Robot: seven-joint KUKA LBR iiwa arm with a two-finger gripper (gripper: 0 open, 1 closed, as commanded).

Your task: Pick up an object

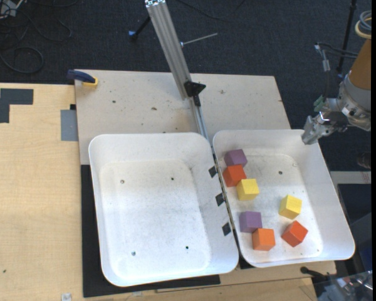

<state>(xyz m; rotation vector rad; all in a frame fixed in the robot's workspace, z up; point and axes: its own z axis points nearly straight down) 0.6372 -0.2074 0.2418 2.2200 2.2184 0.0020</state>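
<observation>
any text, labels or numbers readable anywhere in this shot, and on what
None can be read.
The blocks in the right bin, such as the purple block and the yellow block, have plain faces with no marks.
The checkered tag atop the slanted metal rail is a black and white pattern, not writing.
The gripper and the left bin show no legible label.

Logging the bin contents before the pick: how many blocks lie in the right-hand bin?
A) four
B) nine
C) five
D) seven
D: the right bin holds seven blocks: two purple, two yellow and three orange-red.
</observation>
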